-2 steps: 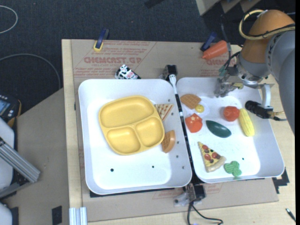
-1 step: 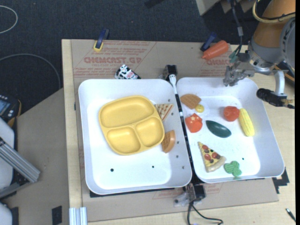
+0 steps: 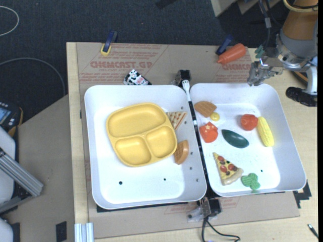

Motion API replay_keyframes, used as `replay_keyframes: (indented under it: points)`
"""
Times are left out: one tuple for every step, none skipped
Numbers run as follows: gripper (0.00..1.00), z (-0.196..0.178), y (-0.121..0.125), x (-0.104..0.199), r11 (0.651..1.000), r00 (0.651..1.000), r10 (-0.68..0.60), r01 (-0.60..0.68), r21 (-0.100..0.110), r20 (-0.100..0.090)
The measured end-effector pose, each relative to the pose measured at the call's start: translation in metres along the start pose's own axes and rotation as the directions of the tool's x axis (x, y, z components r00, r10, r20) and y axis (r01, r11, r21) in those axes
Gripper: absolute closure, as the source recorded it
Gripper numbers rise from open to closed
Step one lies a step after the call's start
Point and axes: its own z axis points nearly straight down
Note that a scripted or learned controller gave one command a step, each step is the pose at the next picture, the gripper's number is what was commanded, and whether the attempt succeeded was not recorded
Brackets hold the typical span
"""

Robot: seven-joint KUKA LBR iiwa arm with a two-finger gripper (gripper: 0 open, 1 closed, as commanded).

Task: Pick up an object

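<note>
The right bin (image 3: 282,105) holds several toy foods: a brown pastry (image 3: 205,107), a small yellow ball (image 3: 215,117), a red strawberry-like piece (image 3: 208,131), a dark green oval (image 3: 234,138), a red tomato (image 3: 248,121), a corn cob (image 3: 265,131), a pizza slice (image 3: 226,168) and a green broccoli (image 3: 251,181). My gripper (image 3: 258,77) hangs over the far rim of this bin, up and to the right of the tomato, with nothing seen in it.
The left bin (image 3: 101,175) carries a yellow divided plate (image 3: 141,133), a waffle piece (image 3: 176,119) and a brown bun (image 3: 181,152). On the bench behind the bins lie an orange carrot (image 3: 232,53), a black-and-white toy (image 3: 136,78) and a blue-yellow clamp (image 3: 107,43).
</note>
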Motion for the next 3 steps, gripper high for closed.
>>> replay_keyframes:
  points:
    - [1.0,-0.021,0.001,0.0,1.0,1.0,-0.001,0.001,0.001,0.0]
    - [1.0,-0.032,-0.04,0.031,1.0,1.0,-0.002,0.002,0.01,-0.004]
    - [1.0,-0.034,-0.087,0.069,1.0,1.0,-0.002,0.002,0.012,-0.004]
